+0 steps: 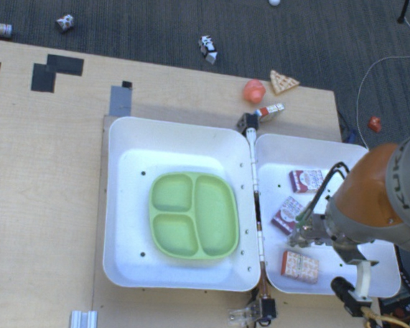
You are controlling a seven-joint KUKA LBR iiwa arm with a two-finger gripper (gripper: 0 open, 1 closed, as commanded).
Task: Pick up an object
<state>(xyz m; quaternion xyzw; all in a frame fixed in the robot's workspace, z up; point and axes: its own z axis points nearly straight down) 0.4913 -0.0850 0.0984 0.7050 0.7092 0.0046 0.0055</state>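
The arm (382, 198) is reaching in over the right bin (388, 282), its gripper (300, 237) hanging low among 3 small red-and-white packets. 1 packet (305, 180) is lying toward the bin's far side, another (287, 214) is sitting just beside the gripper, and the third (300, 266) is lying just below it toward the near wall. How the gripper is set, and whether it has hold of anything, cannot be told. A green divided plate (194, 215) is resting in the left bin (121, 209).

A divided tray (194, 215) lies in the left bin (123, 188); three packets (300, 266) lie in the right bin (278, 149), beside it on the desk (35, 201).
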